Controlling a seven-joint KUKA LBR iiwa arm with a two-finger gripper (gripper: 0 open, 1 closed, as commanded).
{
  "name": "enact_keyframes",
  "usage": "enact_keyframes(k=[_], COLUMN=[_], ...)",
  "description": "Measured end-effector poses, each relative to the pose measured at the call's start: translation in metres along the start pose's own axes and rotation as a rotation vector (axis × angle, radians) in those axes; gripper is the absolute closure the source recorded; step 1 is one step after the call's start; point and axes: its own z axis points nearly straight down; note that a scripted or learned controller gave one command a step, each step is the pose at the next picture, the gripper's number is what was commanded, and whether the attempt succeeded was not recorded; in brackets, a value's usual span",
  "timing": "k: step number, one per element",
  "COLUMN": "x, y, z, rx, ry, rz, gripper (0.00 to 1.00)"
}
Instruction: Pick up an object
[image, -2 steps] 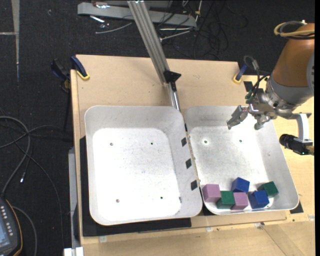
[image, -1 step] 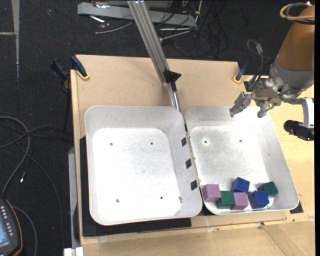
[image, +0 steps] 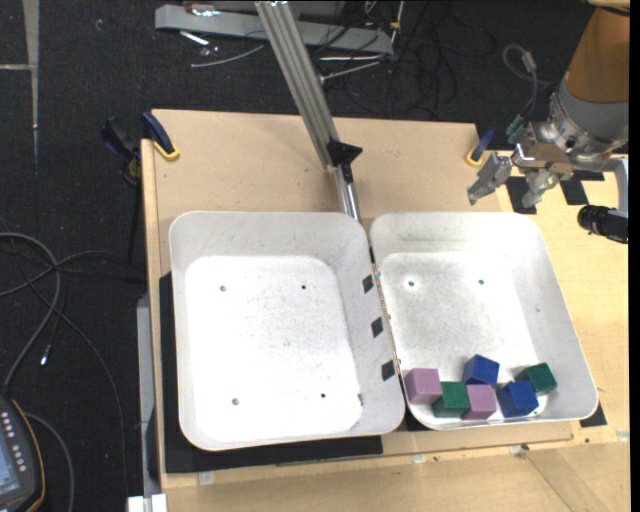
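Note:
Several small blocks lie bunched in the near corner of the right bin: a purple block, a green block, a blue block, a second purple block, a second blue block and a second green block. My gripper hangs above the far edge of the right bin, well away from the blocks. Its fingers are spread open with nothing between them.
The left bin sits beside the right one on the wooden bench. A slanted metal pole runs down to the gap between the bins. Clamps sit at the bench's far corners.

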Motion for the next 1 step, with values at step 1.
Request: enact_keyframes(k=[1], x=[0.0001], y=[-0.0018], z=[0.0018], rx=[0.006], ry=[0.001], rz=[0.001], gripper=[0.00])
